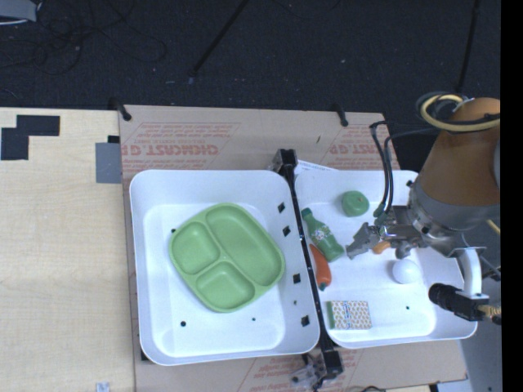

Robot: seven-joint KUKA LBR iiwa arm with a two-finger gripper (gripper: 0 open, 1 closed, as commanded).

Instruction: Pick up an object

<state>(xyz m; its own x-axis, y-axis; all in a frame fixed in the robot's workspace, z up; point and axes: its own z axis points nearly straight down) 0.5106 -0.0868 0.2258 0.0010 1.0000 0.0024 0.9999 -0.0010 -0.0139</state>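
Note:
The right bin (425,321) holds several small things. A green bottle (320,233) lies by its left wall with an orange carrot-like piece (321,269) just below it. A round green object (355,203) sits toward the back, a white ball (404,272) at the right, and a patterned packet (350,314) near the front. My gripper (382,246) hangs over the middle of this bin, open, its fingers spread left and right. A small orange bit shows between them, low in the bin. The white ball lies just below and to the right of the gripper.
The left bin (155,300) holds a green divided plate (225,256). A black divider rail (298,260) runs between the two bins. The arm's orange-banded body (466,162) and cables rise at the right, over the right bin's far corner.

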